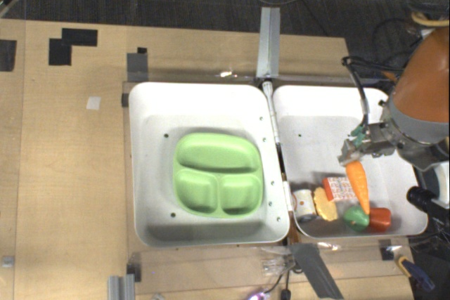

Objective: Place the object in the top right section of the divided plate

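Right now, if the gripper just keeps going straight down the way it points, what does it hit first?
Most likely the carrot: the gripper sits right above its upper end in the right bin. Depth is hard to judge from this slanted view, so it could miss and reach the bin floor.

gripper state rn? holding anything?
Gripper: over the right bin, just above the top of the carrot. Open, shut or gripping cannot be told at this resolution.
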